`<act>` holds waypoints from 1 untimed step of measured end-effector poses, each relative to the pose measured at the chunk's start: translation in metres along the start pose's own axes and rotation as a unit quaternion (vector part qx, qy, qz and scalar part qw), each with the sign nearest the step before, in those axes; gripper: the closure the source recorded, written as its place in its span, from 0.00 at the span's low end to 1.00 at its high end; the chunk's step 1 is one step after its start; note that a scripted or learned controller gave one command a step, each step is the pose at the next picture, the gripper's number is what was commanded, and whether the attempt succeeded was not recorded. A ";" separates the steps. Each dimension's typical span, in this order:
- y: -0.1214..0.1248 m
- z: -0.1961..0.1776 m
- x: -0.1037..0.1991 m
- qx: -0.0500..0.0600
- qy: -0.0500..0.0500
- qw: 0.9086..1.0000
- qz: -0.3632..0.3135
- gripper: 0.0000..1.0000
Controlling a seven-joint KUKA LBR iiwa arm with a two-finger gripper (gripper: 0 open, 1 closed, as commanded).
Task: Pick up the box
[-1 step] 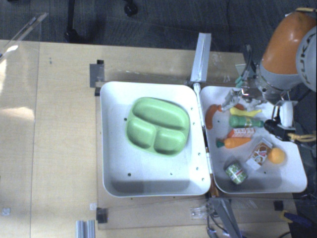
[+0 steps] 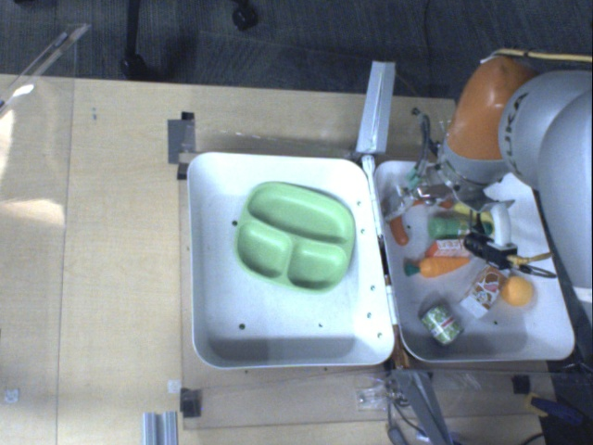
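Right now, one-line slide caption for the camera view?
KUKA arm reaches over the cluttered right bin of small items; a green divided tray sits in the left bin.

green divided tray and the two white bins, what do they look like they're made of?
Green tray: probably moulded plastic, with rounded compartment edges, uniform colour and a soft semi-gloss sheen. Left bin and right bin: likely thin formed plastic or painted sheet metal; smooth white walls, rounded corners and small dark dots that could be fasteners along the bottom. The view leaves it open.
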State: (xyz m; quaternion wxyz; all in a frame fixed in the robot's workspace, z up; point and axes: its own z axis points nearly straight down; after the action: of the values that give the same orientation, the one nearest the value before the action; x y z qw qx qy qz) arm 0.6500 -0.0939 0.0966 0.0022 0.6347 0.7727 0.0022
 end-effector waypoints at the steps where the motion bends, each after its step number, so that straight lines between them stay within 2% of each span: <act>1: 0.006 0.006 -0.014 0.025 0.005 0.983 -0.184 0.00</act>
State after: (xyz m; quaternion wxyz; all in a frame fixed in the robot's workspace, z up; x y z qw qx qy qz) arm 0.6588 -0.1066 0.0909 -0.0168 0.4816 0.8761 -0.0146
